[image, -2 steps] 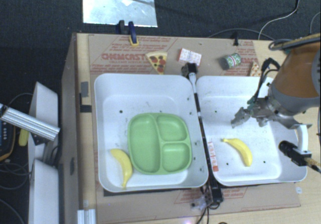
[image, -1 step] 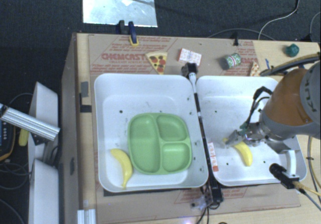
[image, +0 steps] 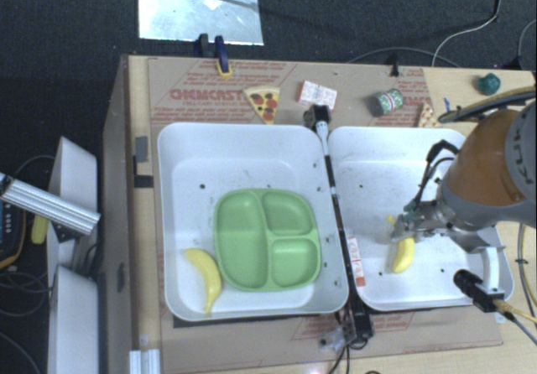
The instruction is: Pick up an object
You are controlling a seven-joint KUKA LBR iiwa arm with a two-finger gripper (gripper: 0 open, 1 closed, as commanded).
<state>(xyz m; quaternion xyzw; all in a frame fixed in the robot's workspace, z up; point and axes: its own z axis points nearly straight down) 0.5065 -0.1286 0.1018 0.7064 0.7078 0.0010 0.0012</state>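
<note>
Evidently held the jaws low in the right bin (image: 369, 146), right over the upper end of a small banana (image: 403, 257) lying on the floor there, likely to line up a grab. Could not tell how wide the jaws stood, nor made out any grip. Found nothing crowding that banana; noted a second banana (image: 204, 276) beside a green plate (image: 268, 238) in the left bin (image: 193, 154), beyond the dividing walls

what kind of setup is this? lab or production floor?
Most likely a robotics lab grasping rig. Two white bins sit on a cardboard-covered bench, holding toy items: a green divided plate and plastic bananas. Loose cables trail over dark carpet.
</note>
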